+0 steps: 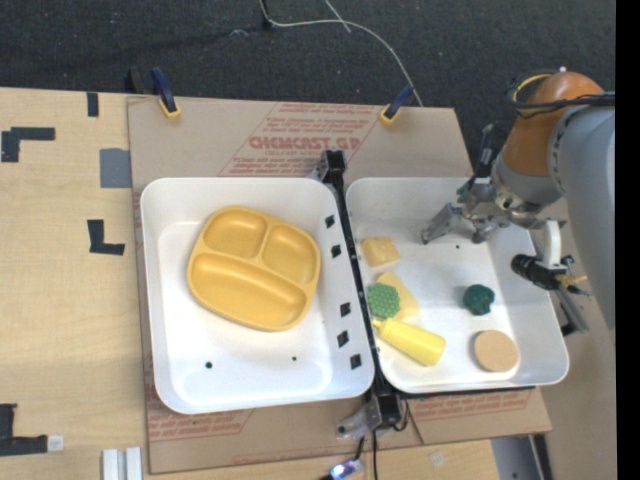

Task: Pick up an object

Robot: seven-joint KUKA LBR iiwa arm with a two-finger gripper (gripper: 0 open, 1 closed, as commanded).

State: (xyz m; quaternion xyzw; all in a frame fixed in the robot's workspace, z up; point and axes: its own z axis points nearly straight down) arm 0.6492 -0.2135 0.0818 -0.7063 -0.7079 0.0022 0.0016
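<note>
The right bin [520, 373] holds several small objects. A pale yellow block [379, 251] lies by the divider, with a green knobbly piece [383, 300] and a yellow cylinder [410, 341] below it. A dark green lump [479, 299] and a tan round disc [495, 351] sit toward the right. My gripper [452, 235] hangs over the upper part of this bin, open, its fingers spread apart with nothing between them. It stands right of the pale yellow block and above the dark green lump, touching neither.
A yellow divided plate [255, 266] lies in the left bin [165, 368]. A black divider [345, 268] separates the bins. The grey arm [585, 168] comes in from the right, over the right bin's far edge.
</note>
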